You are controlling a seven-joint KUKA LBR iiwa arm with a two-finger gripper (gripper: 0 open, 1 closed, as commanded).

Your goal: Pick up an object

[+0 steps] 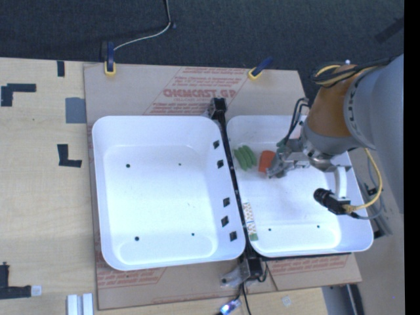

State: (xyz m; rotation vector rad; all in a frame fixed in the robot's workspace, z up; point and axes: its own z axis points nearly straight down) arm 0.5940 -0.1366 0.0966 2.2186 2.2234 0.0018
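In the right bin a green ridged object lies near the divider, and an orange-red block sits just to its right. My gripper reaches in from the right and is low in the bin, right against the orange-red block's right side. The fingertips are dark and partly hidden by the wrist, so whether the block is between them does not show.
The left bin sits beside the right one, with a black clip strip along the shared wall. Both bins rest on a cardboard sheet. A cable and connector hang off the wrist over the right bin.
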